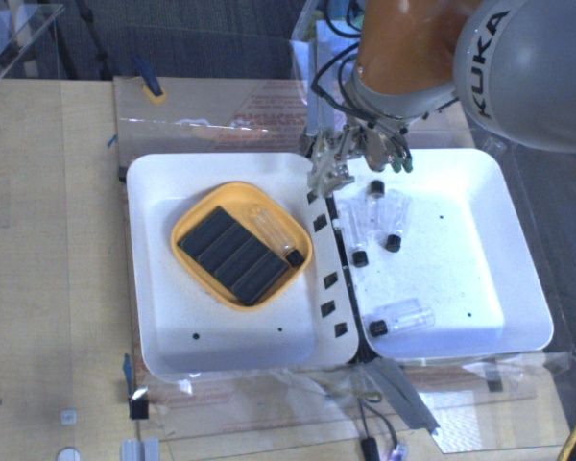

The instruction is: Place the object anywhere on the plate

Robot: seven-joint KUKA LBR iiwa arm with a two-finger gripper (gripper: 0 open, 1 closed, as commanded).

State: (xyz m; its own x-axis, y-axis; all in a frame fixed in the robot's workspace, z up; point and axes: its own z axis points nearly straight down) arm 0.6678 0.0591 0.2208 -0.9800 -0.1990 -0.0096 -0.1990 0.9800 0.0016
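Camera view: two shallow white bins sit side by side, the left bin (154,334) and the right bin (499,257). In the left bin lies an orange-yellow plate (194,221), holding a dark ribbed slab (232,253) at its centre. A clear vial with a black cap (276,238) lies on the plate, touching the slab's edge at about two o'clock from the plate's middle.

The arm (432,27) reaches in from twelve to one o'clock, and its gripper (334,176) hangs above the seam between the bins, at the top end of the ridge. I cannot tell how far the jaws are open, nor whether anything sits between them.

In the right bin, more clear vials (376,217) with black caps cluster near its left wall, just beside the gripper at five o'clock. Another vial (399,317) lies alone toward the bin's six o'clock edge.
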